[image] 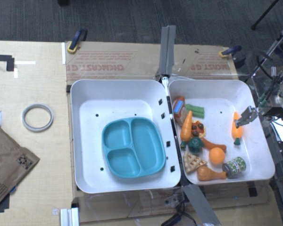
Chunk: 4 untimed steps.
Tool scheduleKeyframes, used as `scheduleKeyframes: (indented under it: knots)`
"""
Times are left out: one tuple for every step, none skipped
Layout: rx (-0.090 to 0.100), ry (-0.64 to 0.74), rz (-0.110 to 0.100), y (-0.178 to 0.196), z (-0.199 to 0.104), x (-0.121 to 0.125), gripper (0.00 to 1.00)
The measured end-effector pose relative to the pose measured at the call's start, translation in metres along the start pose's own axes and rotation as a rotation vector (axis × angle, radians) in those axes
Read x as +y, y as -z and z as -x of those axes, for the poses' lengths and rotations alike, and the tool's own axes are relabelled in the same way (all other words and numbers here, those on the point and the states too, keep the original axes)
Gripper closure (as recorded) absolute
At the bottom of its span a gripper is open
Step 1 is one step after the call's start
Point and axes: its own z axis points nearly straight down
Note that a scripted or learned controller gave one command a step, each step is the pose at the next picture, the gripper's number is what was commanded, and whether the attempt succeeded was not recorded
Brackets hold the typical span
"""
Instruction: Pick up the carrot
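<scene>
While my gripper (244, 118) hung at the right bin's (212, 85) far right side, the carrot (186, 125) lay well apart from it, near the left wall.

I could not tell whether my jaws were spread or pressed together; their metal tips sat just beside a small orange piece (237, 126) against the right wall. The carrot was a smooth, tapered orange cone, tilted, among a heap of glossy plastic foods: a green block (195, 110), a round orange (217, 155), a waffle-textured wedge (193, 162), a pear-shaped tan piece (208, 173) and a patterned can (235, 166). In the left bin (85, 126) rested a teal plate (132, 146) with three rounded compartments.
</scene>
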Motion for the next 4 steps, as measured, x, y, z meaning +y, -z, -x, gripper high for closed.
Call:
scheduleKeyframes:
  knots:
    - [0.001, 0.066, 0.001, -0.084, 0.044, 0.038, 0.0]
    - [0.003, 0.211, 0.004, -0.155, 0.045, 0.048, 0.0]
    - [0.001, 0.207, 0.005, -0.147, 0.047, 0.048, 1.0]
    - [-0.001, 0.071, 0.004, -0.066, 0.004, 0.113, 1.0]
